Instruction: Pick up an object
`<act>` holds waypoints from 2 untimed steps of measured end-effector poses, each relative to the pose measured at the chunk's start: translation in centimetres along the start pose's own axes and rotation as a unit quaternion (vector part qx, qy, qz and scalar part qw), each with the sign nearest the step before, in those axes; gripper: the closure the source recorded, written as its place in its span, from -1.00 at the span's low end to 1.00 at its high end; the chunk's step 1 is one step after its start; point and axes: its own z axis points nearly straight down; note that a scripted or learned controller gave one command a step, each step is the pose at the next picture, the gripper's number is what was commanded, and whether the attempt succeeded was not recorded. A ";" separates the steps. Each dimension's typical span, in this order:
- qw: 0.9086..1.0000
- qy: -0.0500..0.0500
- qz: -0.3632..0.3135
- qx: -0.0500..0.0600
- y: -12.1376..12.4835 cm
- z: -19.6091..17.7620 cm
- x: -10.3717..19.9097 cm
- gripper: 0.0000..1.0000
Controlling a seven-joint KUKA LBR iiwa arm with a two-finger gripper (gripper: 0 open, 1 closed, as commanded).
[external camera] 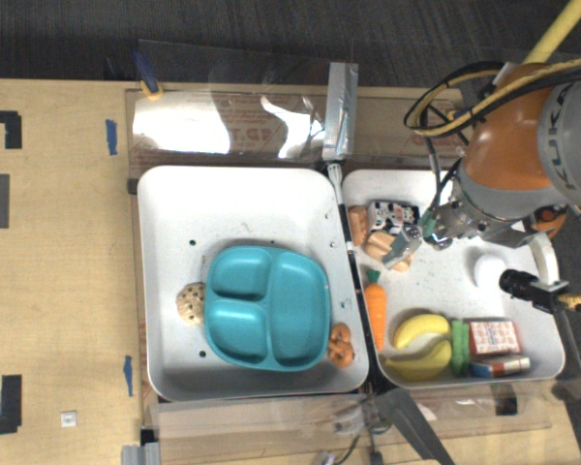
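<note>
Left bin (165, 201): teal divided plate (267, 305); cookie (190, 302) touching its left edge; small orange item (341, 345) at its lower right. Right bin (547, 356): carrot (376, 316) along the left wall; banana (421, 345); red box (494, 337); patterned packet (391, 215). My fingers (404, 247) hang low over the right bin's upper left, beside the packet; open or closed I cannot tell.

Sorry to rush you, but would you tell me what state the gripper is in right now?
Gripper: low over the right bin, by its left wall; its state cannot be told.
</note>
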 end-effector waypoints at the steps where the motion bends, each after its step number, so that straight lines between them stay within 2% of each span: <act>1: 0.999 -0.002 -0.052 -0.003 4.7 1.2 -5.6 -1.00; 2: 0.997 -0.003 -0.071 -0.005 6.2 9.4 -8.6 -1.00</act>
